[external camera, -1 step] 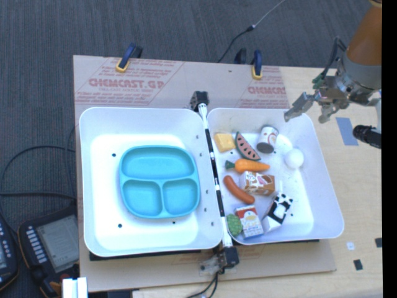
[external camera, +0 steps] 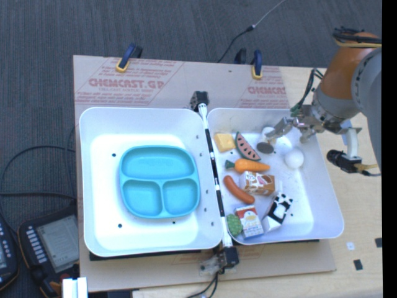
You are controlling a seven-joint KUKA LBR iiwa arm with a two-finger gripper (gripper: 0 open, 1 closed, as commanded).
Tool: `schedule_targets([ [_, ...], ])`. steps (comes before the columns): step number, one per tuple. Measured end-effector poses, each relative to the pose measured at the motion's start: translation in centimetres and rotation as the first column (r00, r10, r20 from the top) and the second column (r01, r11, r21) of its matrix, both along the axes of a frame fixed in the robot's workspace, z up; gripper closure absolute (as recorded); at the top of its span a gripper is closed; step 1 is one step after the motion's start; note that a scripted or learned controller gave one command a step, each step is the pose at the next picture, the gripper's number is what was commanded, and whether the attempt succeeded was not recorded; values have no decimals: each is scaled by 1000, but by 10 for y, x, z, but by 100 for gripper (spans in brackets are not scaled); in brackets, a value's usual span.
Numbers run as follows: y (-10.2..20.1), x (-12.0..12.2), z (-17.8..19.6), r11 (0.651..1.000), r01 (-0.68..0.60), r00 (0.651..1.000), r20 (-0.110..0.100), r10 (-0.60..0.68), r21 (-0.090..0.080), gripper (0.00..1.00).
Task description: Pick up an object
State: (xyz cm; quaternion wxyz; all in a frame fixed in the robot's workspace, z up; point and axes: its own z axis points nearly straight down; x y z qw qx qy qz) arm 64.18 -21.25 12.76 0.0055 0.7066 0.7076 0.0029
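Observation:
The right bin holds several toy foods: a yellow cheese wedge, a watermelon slice, a carrot, a red sausage, a brown and white carton, a black and white piece, a small red and white carton, a green piece and a white egg. My gripper hangs over the bin's back part, right of the watermelon slice and up-left of the egg. Its two fingers stand apart, with nothing seen between them.
The left bin holds a blue divided plate. A ridge separates the two bins. Blue and yellow clamps pin the cardboard at the back. A dark controller lies beyond the bench's front left corner.

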Motion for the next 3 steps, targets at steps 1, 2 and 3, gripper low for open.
schedule_targets([
  [1, 11, -40, -21, 1000, 1, 1000, -11, -1, 2, 0],
  [2, 11, -40, -11, 1000, 1, 1000, -12, -1, 2, 100],
  [3, 69, -61, 73, 1000, 0, 1000, -11, 0, 3, 100],
])
